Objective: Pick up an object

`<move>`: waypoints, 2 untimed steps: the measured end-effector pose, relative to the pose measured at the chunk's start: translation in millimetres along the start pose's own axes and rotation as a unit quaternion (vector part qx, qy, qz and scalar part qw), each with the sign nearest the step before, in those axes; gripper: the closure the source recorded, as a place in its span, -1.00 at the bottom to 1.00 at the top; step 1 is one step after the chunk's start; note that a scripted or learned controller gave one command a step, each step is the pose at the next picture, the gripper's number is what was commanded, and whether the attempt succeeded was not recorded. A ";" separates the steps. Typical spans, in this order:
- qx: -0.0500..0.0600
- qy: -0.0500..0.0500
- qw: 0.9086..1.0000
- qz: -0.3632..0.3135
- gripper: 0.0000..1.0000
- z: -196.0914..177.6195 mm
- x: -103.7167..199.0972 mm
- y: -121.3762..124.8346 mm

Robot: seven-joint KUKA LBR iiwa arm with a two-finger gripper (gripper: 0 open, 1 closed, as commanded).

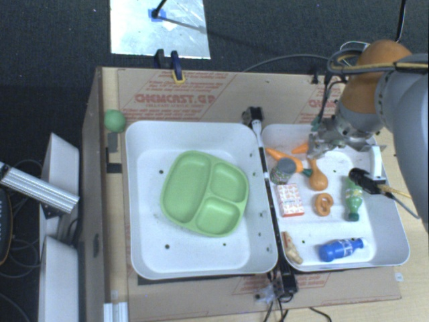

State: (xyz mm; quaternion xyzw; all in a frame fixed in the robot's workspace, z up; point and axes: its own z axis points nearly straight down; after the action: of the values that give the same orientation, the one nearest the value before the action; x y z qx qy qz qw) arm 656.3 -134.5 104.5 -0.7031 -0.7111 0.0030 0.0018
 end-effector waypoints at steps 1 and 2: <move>0.000 0.000 1.000 -0.001 -1.00 0.1 0.1 0.0; 0.000 -0.001 1.000 -0.002 1.00 -10.6 -0.3 0.2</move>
State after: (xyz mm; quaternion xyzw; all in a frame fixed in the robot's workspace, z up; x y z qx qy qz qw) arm 656.6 -134.7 115.1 -0.7019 -0.7123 0.0033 0.0014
